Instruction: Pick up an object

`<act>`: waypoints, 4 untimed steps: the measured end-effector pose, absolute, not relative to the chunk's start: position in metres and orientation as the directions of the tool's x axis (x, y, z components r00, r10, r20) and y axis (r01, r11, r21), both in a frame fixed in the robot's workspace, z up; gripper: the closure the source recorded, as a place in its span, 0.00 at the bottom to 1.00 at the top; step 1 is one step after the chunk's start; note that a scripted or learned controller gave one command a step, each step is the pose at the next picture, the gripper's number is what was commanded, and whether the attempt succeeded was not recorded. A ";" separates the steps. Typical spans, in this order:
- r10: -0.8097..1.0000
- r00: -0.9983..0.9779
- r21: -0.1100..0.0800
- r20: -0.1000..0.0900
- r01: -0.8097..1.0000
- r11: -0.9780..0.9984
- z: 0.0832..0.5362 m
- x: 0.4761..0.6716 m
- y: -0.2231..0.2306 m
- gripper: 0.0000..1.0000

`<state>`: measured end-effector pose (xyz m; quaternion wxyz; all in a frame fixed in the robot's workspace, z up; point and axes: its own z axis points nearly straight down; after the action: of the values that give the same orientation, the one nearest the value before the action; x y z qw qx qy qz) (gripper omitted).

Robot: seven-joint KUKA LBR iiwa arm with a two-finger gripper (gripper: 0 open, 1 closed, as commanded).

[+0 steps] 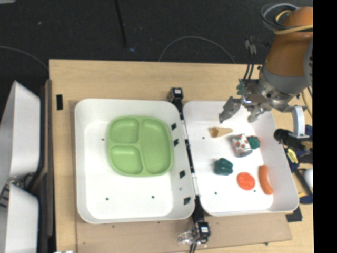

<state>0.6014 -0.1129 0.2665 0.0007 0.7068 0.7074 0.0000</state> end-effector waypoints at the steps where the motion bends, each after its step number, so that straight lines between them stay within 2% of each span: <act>1: 1.000 0.002 -0.002 -0.002 1.000 -0.002 0.224 0.600 -0.115 0.00; 2: 1.000 0.002 -0.004 -0.001 1.000 -0.002 0.170 0.592 -0.123 0.00; 3: 1.000 0.003 -0.003 -0.002 1.000 -0.003 0.127 0.594 -0.128 0.00; 4: 1.000 0.006 0.004 -0.002 1.000 -0.006 0.141 0.596 -0.129 1.00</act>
<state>0.5960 -0.1289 0.1405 0.0021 0.7093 0.7049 0.0010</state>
